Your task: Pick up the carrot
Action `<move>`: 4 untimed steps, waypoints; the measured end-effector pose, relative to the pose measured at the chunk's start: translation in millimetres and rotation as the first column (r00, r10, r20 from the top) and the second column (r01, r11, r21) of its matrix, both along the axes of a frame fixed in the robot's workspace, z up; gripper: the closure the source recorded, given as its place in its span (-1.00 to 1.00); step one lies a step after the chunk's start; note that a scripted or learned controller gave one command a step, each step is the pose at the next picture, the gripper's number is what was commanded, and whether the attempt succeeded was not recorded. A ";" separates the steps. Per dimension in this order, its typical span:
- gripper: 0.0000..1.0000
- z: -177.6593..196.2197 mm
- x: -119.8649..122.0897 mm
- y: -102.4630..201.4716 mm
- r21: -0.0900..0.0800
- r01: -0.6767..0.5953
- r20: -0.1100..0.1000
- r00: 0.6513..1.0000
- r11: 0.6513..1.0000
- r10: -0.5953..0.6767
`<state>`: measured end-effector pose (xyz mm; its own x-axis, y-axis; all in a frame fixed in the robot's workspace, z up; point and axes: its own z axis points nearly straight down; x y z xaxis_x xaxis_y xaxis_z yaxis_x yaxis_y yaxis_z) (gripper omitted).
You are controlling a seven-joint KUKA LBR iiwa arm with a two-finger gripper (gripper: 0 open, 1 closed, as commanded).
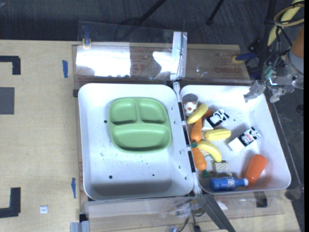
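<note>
Orange carrot [198, 158], green tray [140, 123] (three-part), yellow bananas [210, 149] — white bins [91, 129]

A single fixed camera looks down at a slant from above the bench [38, 129], far enough to frame both white bins [91, 129], the arm [289, 76] entering at right.

A divided tray [140, 123] sits in the left bin [91, 168]. The carrot [198, 159] lies along the right bin's [277, 144] left wall, bananas [211, 149] beside it.
</note>
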<state>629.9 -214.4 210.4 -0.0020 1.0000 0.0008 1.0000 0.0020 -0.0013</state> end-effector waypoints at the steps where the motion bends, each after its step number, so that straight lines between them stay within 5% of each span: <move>1: -1.00 47.4 -85.3 48.4 0.001 0.208 -0.002 0.978 0.978 -0.208; 2: -1.00 -40.1 -118.4 121.5 -0.001 0.227 0.000 0.974 0.974 -0.227; 3: -1.00 -25.1 -127.2 122.1 0.001 -0.045 -0.002 0.999 0.999 0.045; 4: -1.00 -26.6 -151.1 186.2 0.000 0.148 -0.004 0.989 0.989 -0.148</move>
